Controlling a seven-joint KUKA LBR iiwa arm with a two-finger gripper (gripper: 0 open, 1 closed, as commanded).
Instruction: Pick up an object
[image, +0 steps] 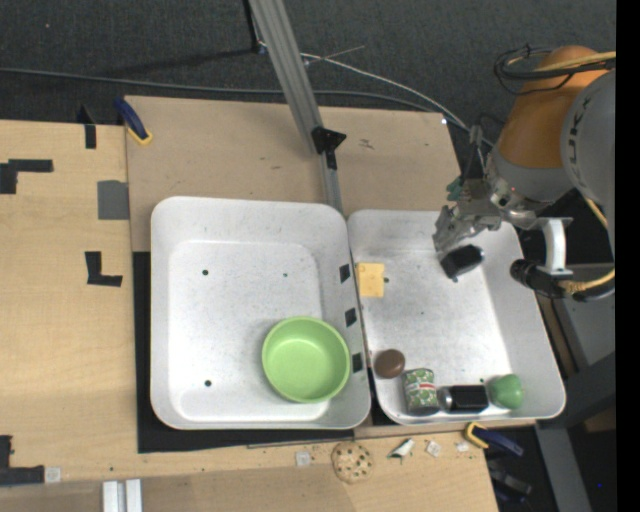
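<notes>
Your gripper (462, 252) hangs over the far right part of the right bin (455, 325); whether it is open or closed you cannot tell. Look along that bin's near edge for a brown disc (388, 362), a small can (419, 390), a black object (465, 398) and a green ball (507, 391). A green bowl (305, 359) sits in the left bin (230, 250)
</notes>
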